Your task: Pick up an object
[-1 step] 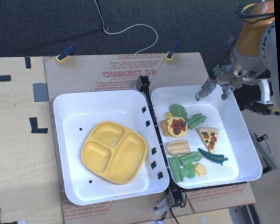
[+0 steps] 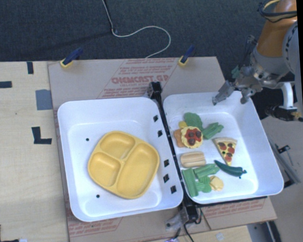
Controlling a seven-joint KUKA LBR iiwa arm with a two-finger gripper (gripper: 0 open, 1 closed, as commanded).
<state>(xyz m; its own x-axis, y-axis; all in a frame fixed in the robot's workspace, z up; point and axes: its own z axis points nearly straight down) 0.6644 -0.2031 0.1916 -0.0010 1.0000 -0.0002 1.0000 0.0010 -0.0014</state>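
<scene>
Two white bins sit side by side, and we find our gripper poised over the far rim of the right bin, its fingers spread apart with nothing between them. So we judge the task barely begun: no object is lifted, none is touched.

Everything we might pick lies nearer the camera than the jaws, down inside that same bin. Closest to the jaws is a green leafy piece, with a round red-and-yellow toy just beyond it and a second green piece beside that. Further from the jaws come a pizza slice, a bun-like piece, a dark green pepper, and a cluster of green and yellow toys at the near wall. Well off to the jaws' far side, in the left bin, rests a yellow divided plate.

What remains, as we read it, is the whole grasp: travel inward over the toys, descend, close on one, and raise it.
</scene>
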